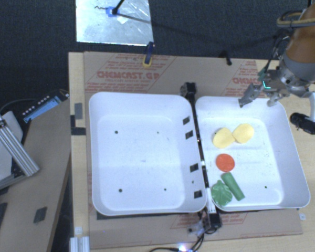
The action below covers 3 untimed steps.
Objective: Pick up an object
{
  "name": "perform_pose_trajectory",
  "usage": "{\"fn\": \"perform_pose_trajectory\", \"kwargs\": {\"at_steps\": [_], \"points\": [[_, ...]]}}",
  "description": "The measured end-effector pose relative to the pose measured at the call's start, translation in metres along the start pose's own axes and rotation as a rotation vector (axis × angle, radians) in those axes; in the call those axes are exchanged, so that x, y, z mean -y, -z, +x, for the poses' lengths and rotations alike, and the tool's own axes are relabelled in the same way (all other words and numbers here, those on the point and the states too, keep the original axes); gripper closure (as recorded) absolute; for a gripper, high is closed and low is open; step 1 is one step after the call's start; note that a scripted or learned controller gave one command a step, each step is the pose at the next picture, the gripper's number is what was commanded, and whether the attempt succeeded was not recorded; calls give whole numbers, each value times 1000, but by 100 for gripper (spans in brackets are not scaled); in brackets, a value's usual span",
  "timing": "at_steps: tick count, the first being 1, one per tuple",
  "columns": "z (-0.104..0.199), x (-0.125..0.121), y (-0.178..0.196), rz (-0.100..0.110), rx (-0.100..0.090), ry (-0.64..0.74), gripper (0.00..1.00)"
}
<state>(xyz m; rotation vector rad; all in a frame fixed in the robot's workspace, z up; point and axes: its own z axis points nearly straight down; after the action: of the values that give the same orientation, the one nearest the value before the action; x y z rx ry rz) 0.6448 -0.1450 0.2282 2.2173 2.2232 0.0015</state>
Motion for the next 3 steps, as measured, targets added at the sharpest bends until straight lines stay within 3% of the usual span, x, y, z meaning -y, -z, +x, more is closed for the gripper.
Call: {"fn": "perform_pose_trajectory", "kwargs": {"at_steps": [1, 2, 3], "points": [[0, -1, 12, -4, 0, 3, 100], [78, -27, 152, -19, -1, 11, 100], [155, -21, 179, -5, -4, 10, 100]]}}
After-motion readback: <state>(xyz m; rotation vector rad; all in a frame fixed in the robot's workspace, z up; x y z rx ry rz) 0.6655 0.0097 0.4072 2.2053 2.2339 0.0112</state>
